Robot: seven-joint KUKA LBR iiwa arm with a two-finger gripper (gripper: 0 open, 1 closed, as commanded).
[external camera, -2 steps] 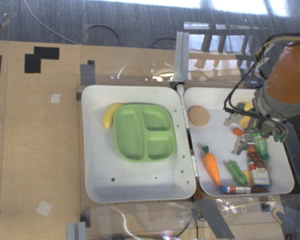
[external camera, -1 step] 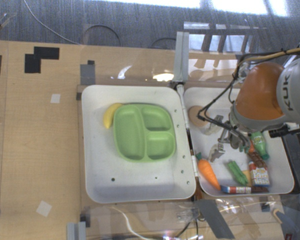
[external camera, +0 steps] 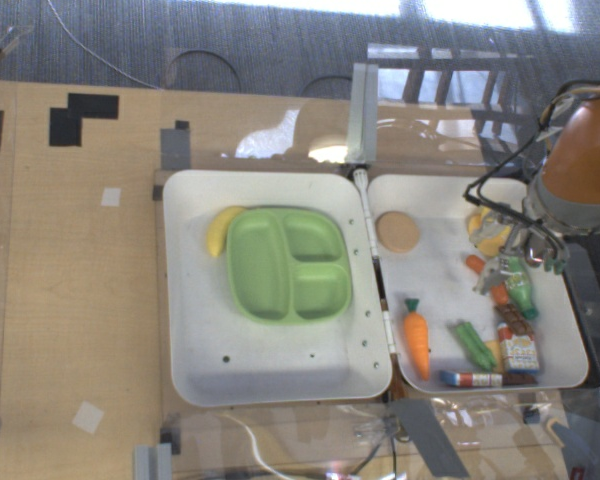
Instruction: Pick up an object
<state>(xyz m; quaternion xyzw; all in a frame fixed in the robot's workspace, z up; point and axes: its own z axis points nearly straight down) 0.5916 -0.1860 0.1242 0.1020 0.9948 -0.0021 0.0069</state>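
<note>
My gripper [external camera: 508, 258] hangs low over the right side of the right bin [external camera: 435, 268], below the arm's orange band [external camera: 585, 153]. Toys crowd right under and around it: a yellow piece [external camera: 488, 230], a small orange piece [external camera: 476, 263] and a green bottle [external camera: 521, 293]. Farther forward lie a carrot [external camera: 416, 334], a green pod [external camera: 472, 345], a small carton [external camera: 520, 351] and a marker [external camera: 472, 378]. A round tan cookie [external camera: 397, 232] sits at the bin's back left. The view does not show any object held in the gripper.
The left bin [external camera: 270, 368] holds a green divided plate [external camera: 287, 265] with a banana [external camera: 218, 230] tucked at its left edge. A metal frame [external camera: 435, 78] stands behind the right bin. Black cables [external camera: 500, 173] loop beside the wrist.
</note>
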